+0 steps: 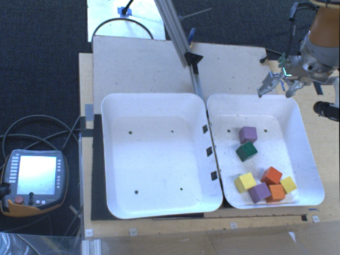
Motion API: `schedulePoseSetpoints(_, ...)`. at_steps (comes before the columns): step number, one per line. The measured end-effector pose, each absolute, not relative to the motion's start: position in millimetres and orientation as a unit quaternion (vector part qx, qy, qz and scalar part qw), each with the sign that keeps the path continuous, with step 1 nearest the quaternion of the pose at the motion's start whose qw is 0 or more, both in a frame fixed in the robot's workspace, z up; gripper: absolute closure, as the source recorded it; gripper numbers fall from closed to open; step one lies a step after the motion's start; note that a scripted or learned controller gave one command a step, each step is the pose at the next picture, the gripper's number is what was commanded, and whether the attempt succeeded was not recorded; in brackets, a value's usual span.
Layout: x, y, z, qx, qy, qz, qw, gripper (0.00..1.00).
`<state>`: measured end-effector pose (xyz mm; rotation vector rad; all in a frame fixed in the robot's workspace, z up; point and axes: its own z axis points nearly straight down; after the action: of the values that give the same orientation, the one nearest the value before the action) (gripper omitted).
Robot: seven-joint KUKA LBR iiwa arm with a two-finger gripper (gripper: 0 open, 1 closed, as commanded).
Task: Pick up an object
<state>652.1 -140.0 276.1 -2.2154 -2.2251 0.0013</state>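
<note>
The grey robot arm with the orange band (322, 33) comes in at the top right corner, and its two-finger gripper (280, 87) hangs just past the far right corner of the right white plastic bin (305, 142), over the pale bench top (234, 62). Its two fingers are spread apart like an upside-down V, and nothing is between them. All the blocks are in the right bin. A light purple wooden cube (247, 134) sits near the middle of that bin, and a dark green cube (246, 151) is just below it, touching or almost touching. Down by the bin's near right corner there is a tight little pile: a yellow cube (245, 182), a second purple cube (259, 192), an orange-red cube (272, 175), an orange cube (276, 192) and a small yellow cube (288, 184). They sit so close that they seem to touch. The gripper is well apart from all of them. The left white plastic bin (114, 158) has a few small dark dots on its floor. Between the two bins are three small black clips (209, 151). A slanted silver metal pole (172, 23) crosses the far edge of the bench. Off the left edge of the bench lies a grey hand controller with a bright screen (33, 182) and black cables (32, 124). I cannot read any words on anything.
</note>
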Motion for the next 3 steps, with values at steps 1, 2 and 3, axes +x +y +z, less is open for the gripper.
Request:
schedulePoseSetpoints(1, 652.7, -140.1, 278.7, -0.705, -0.709, -0.0003, -0.001, 0.0)
schedulePoseSetpoints(2, 654.5, -148.6, 221.1, -0.706, -0.708, 0.0011, 0.001, 0.0)
schedulePoseSetpoints(3, 653.8, -150.1, 179.8, -0.706, -0.708, 0.0007, 0.0, 0.0)
